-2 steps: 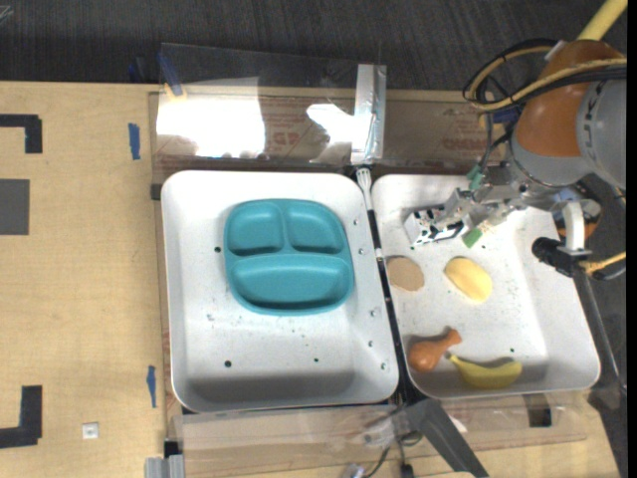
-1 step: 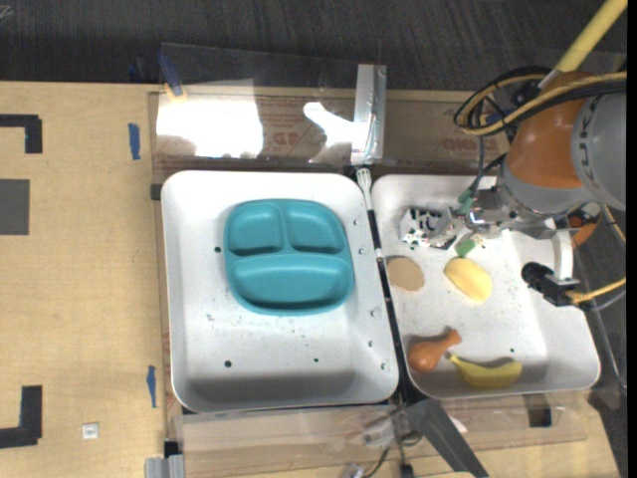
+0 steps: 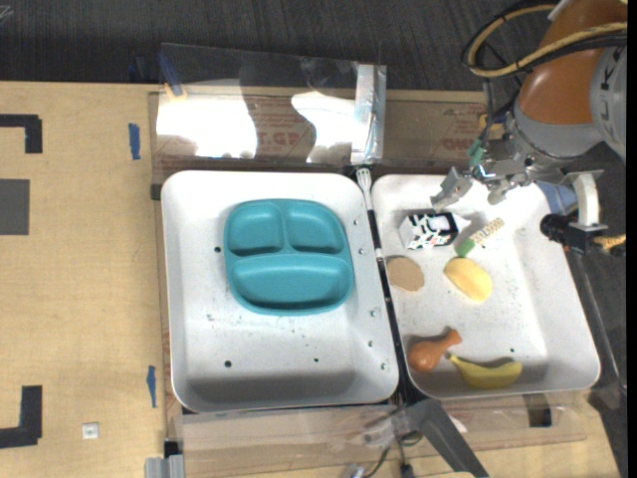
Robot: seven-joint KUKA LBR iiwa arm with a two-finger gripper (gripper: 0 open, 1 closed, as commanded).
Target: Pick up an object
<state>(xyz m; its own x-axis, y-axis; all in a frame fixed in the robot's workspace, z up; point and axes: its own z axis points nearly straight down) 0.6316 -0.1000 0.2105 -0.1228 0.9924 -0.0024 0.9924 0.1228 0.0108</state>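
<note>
Camera view: gripper (image 3: 468, 189) above right bin (image 3: 567, 297), spread open, holding nothing.
Lemon (image 3: 469, 278) likely light, rigid, smooth; best pinched across narrow middle.

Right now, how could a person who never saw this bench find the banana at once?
Look at the right bin, the one without the blue tray. Go to its near edge, toward the bottom of the view: the banana lies there beside an orange drumstick. It is the one long, curved yellow thing; the other yellow toy is rounder and nearer the middle.

Claw (image 3: 468, 189) above right bin (image 3: 557, 297) — toys below.
</note>
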